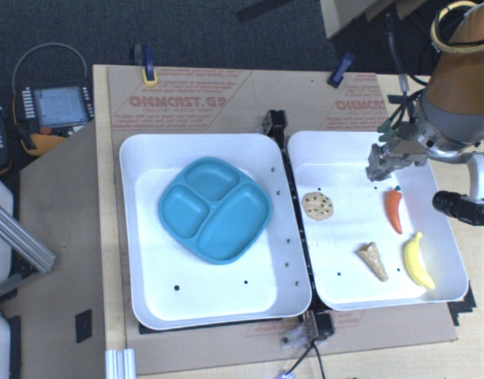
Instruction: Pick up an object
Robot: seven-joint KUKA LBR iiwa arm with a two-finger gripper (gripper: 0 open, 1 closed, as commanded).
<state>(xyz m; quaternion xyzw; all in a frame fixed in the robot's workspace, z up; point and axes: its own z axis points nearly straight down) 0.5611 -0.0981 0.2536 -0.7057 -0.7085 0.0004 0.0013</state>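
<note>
The right bin (336,152) holds a round cookie (317,205), an orange carrot (394,210), a yellow banana (417,261) and a tan wedge-shaped piece (373,260). My gripper (381,166) hangs over the upper right part of that bin, just above the carrot's top end and to the right of the cookie. Nothing shows between its tips.
The left bin (147,164) holds a blue divided plate (215,209). A black clamp (275,121) sits where the two bins meet at the back. The arm's orange band and grey wrist (457,93) cover the right bin's far corner.
</note>
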